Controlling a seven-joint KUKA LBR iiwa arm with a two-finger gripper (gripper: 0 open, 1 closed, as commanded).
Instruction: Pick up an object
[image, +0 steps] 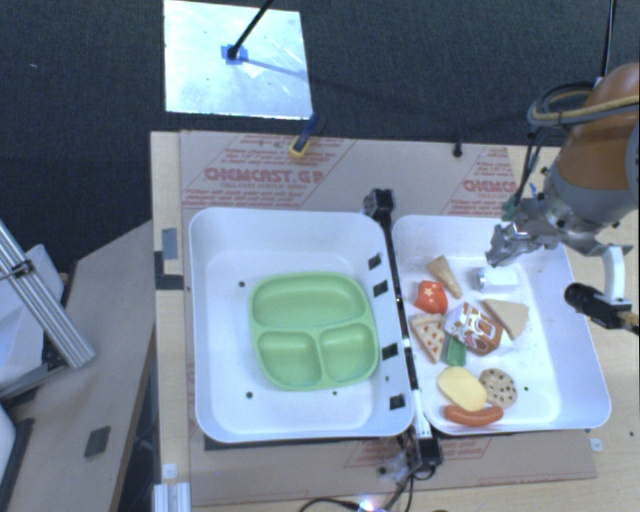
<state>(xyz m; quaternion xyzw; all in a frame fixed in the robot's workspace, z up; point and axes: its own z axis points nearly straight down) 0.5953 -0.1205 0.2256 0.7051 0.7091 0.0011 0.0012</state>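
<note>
At the far left we see the left bin (210, 300), holding a green divided plate (312, 330) with three compartments, lying flat near its middle. Behind the bins, a cardboard sheet (260, 175) on the bench (110, 290) carries red print that we read as "CHEMCAST G P", repeated at the right; the small lines under it are too fine to read.

The right bin (585, 380) holds the toy food, clustered toward its left and front: a tan wedge (444, 276), a red tomato (431, 297), a pizza slice (428, 337), a red-and-white packet (474, 328) whose writing we cannot make out, a bread wedge (508, 316), a yellow potato-like piece (460, 387), a cookie (497, 387) and a sausage (472, 414).

The gripper (505, 250) hovers over the rear of this bin, above bare floor, apart from the food. We cannot tell whether its fingers are spread or pressed together.
</note>
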